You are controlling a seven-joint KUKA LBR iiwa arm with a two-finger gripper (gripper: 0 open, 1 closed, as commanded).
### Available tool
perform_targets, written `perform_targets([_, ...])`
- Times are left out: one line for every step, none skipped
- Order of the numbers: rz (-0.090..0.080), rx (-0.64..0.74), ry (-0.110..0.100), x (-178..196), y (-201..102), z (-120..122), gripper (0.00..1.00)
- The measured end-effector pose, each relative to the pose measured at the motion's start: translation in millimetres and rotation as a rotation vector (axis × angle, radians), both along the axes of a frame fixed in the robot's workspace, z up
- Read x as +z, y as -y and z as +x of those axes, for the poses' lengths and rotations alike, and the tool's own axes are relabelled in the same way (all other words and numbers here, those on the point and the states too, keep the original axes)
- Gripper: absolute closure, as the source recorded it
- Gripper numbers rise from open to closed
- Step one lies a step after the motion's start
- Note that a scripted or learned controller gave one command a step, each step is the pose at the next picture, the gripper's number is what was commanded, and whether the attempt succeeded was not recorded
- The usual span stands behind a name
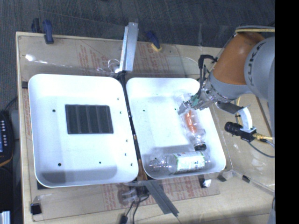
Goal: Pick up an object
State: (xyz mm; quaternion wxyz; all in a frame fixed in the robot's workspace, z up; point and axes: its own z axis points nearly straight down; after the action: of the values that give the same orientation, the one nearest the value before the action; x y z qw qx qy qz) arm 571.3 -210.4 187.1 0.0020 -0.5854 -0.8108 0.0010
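A clear plastic bottle with an orange middle [192, 123] lies in the right bin [154, 125], its black cap [200, 147] pointing toward the front. A second clear bottle with a green and white label [181, 163] lies along that bin's front wall. My gripper [188, 105] is low over the far end of the orange bottle, near the bin's right wall. The bottle's far end is partly hidden under it.
A dark ribbed rectangular pad [88, 119] lies flat in the left bin [46, 148]. A metal bar [129, 45] stands behind the divide between the bins. Blue clamps [47, 31] grip the bench's back edge.
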Motion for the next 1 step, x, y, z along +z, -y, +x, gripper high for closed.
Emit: perform_targets([0.000, 0.000, 0.000, 0.0, -0.1, 0.0, 0.00])
